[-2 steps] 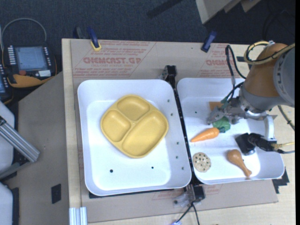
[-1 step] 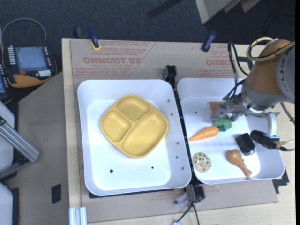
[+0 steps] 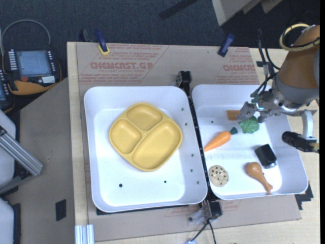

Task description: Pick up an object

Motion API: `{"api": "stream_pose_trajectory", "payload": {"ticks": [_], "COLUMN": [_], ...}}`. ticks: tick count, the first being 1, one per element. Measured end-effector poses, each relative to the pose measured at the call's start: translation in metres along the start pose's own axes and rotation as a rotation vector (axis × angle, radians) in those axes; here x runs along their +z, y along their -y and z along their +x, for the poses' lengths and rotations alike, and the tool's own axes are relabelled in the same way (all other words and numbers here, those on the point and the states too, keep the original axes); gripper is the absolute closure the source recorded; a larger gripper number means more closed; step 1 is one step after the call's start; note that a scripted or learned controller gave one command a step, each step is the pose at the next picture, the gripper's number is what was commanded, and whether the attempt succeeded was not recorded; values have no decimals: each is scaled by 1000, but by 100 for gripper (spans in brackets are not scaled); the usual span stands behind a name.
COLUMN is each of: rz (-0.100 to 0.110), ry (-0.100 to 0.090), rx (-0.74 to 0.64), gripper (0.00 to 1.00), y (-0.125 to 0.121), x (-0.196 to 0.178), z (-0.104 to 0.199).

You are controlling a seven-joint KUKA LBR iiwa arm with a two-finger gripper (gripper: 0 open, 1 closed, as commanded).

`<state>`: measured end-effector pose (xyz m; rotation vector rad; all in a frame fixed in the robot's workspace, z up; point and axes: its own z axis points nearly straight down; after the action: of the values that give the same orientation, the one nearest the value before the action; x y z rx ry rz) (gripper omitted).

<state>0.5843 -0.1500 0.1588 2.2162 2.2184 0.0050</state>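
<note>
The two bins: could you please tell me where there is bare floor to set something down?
Left bin: bare floor rings the yellow divided plate, widest along the near edge and left side. Right bin: bare at the far-left corner above the carrot. It is crowded around the gripper over the green item, and near the black block, drumstick and cookie.

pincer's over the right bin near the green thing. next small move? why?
Probably a short descent straight onto the green object. The pincer sits just above and beside it in the right bin, and nothing shows between its fingers, so no grasp is visible. The carrot lies close on the left, so going straight down looks safer than sweeping sideways.
</note>
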Motion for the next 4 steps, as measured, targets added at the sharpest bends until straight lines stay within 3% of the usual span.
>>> {"api": "stream_pose_trajectory", "payload": {"ticks": [2,4], "rz": [-1,9], "ry": [1,-3], "rx": [0,-4], "gripper": [100,100], "y": [-4,-27], "x": [-114,-100], "z": [-10,90]}}
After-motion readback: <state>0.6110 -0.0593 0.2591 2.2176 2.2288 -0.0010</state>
